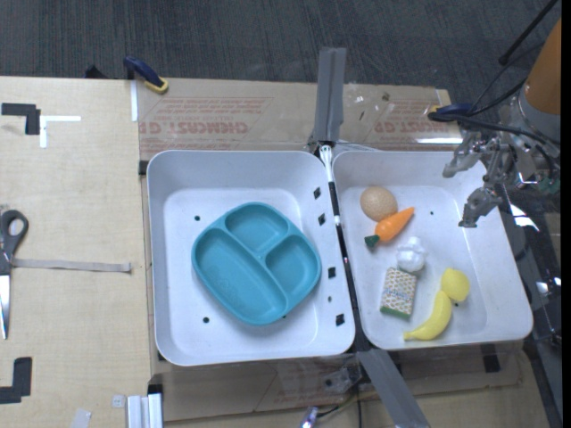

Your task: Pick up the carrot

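Small orange plastic carrot (394, 224) with green stub at its lower-left end — lying flat in the right-hand shallow white bin (500, 328), upper-left quarter of the floor. Long axis on a diagonal, green end down-left, orange tip up-right. Touching or very nearly touching a tan egg-shaped piece (378, 202) just above it; cannot tell which.

Just below the carrot: a small white lumpy item (411, 258); beneath that a speckled cream rectangular block (399, 292); to the lower right a yellow plastic lemon (455, 284) and a yellow plastic banana (431, 321), close together.

Two-finger metal gripper (475, 210) — over the same bin, near its upper-right wall, well apart from the carrot. Carrot to the gripper's left in the view and slightly lower. Nothing visible between the fingers; how far open, cannot tell at this size. Grey arm entering from the right, wrist angled down toward the bin, cables trailing behind.

Judgement: approach not yet made; leftward travel across the bin needed, then a descent with the closing direction set across the carrot's diagonal. Risk — egg-shaped piece crowding the upper side of the grasp.

Left-hand white bin (169, 239): teal three-compartment plastic plate (256, 263). Wooden bench (71, 194): scissors (9, 239) at far left.
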`<state>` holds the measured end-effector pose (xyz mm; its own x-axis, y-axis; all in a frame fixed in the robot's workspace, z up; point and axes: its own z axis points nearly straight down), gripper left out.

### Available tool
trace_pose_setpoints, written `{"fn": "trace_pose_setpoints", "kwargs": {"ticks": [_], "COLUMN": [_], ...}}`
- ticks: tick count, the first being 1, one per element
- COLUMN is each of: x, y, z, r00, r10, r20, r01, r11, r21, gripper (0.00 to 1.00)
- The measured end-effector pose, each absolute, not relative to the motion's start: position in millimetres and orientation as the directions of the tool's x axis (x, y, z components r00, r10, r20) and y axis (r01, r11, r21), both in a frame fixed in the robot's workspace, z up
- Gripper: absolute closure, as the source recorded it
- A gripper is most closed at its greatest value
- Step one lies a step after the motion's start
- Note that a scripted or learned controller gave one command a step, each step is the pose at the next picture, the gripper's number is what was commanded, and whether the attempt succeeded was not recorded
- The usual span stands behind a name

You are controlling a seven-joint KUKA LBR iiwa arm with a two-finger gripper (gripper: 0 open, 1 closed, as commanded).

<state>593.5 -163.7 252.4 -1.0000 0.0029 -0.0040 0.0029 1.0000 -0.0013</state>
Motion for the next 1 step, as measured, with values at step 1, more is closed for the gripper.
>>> {"fn": "trace_pose_setpoints", "kwargs": {"ticks": [1], "x": [603.4], "y": [-111.6], "z": [93.6], "r00": [-1.000], "r10": [0.024], "r20": [-0.005], "r01": [0.024], "r11": [1.000], "r21": [-0.001], "gripper": [0.00]}}
